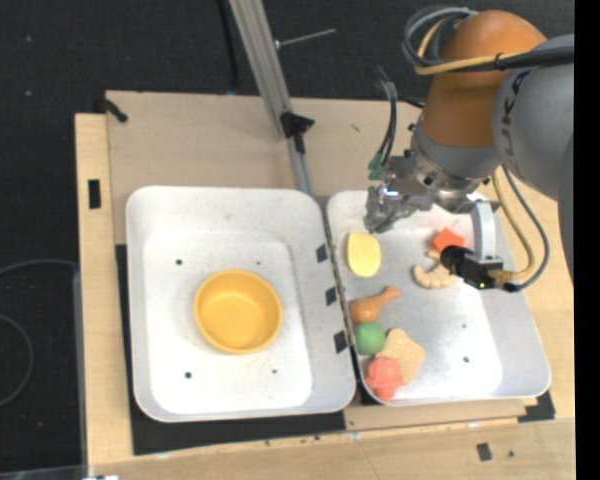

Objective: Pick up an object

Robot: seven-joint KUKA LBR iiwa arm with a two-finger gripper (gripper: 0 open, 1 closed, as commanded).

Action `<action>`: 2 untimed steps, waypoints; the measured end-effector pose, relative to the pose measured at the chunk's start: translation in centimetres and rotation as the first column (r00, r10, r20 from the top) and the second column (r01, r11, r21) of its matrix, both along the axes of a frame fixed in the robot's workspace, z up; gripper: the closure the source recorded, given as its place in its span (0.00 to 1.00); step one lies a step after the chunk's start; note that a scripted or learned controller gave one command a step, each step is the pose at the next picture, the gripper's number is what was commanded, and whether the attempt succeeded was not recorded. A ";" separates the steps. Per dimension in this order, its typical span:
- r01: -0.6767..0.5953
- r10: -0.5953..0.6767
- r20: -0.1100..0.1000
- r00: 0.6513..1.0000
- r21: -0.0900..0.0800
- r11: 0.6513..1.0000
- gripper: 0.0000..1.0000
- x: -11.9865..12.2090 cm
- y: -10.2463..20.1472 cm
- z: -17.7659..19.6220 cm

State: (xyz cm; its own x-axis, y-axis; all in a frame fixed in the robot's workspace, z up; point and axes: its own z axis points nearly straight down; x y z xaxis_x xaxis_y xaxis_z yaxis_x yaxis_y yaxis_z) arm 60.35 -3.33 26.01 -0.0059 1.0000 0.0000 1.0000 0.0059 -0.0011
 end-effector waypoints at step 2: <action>0.000 0.000 0.003 1.000 0.000 1.000 1.00 2.7 9.1 -2.1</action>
